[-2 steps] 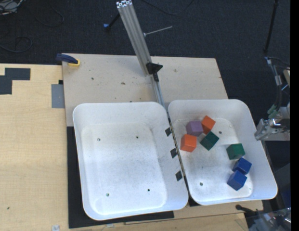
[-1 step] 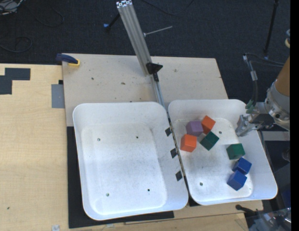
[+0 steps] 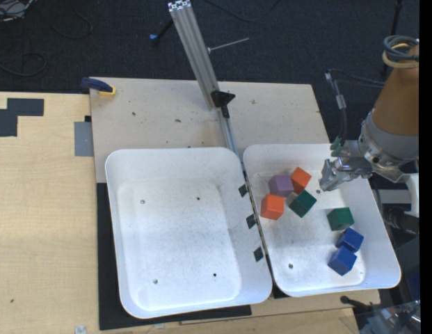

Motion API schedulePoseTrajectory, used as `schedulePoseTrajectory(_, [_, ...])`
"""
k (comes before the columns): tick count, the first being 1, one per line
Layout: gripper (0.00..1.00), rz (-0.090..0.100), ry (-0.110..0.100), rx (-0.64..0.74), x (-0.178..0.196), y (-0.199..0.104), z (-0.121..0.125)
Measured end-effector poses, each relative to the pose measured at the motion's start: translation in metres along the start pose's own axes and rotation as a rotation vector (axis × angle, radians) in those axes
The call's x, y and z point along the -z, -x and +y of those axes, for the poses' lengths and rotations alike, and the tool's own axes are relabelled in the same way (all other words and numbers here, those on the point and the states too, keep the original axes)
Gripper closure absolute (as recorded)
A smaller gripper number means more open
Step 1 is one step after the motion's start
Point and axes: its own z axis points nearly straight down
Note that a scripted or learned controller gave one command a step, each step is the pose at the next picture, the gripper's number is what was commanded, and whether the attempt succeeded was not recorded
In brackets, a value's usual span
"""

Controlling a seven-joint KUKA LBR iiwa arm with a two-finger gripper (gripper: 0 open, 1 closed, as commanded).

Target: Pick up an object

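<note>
The right bin (image 3: 299,284) holds several small blocks. An orange block (image 3: 300,179), a purple block (image 3: 281,184), a second orange block (image 3: 273,206) and a dark green block (image 3: 302,203) cluster near its upper left. Another green block (image 3: 339,218) lies further right, with two blue blocks (image 3: 350,239) (image 3: 342,260) below it. My gripper (image 3: 330,180) hangs over the right bin's upper right part, just right of the first orange block and above the green one. Nothing shows between its fingers.
The left bin (image 3: 132,186) sits beside the right one, with small black clips along the shared edge. A slanted aluminium bar (image 3: 198,51) rises from behind the bins. A blue and yellow clamp (image 3: 97,85) lies at the board's far left corner.
</note>
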Motion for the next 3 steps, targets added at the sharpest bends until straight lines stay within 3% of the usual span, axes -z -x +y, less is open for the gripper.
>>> schedulePoseTrajectory(1, [1.0,0.002,-0.003,0.001,-0.014,-0.058,0.017])
schedulePoseTrajectory(3, [1.0,0.0,-0.001,0.0,-0.039,-0.147,0.039])
